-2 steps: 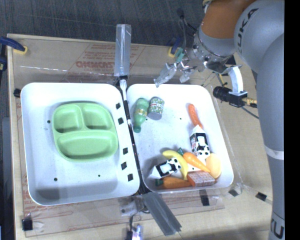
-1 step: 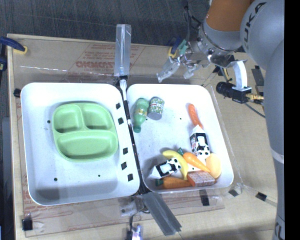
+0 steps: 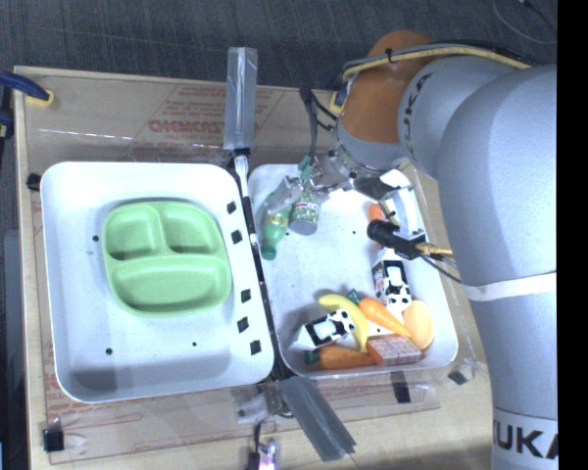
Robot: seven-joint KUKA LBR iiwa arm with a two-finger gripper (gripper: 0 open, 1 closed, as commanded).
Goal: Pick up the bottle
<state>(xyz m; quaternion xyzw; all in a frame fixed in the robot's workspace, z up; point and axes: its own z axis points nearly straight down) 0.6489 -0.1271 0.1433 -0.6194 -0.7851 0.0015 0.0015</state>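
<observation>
While the bottle [image 3: 274, 221] lies tilted in the right bin [image 3: 441, 346] near its far-left corner, green end toward the divider, the gripper [image 3: 318, 179] hangs just beside its clear upper end; whether it is wide or narrow I cannot tell. The step looks like the reach or first grasp; next comes closing on the body and lifting clear of the toy food [image 3: 372, 331] at the near edge

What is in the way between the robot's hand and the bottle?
Nothing that I can see. The gripper is right above the bottle, which lies near the top left of the right bin. The banana, carrots and other toys sit piled at the bin's bottom end, well away.
</observation>
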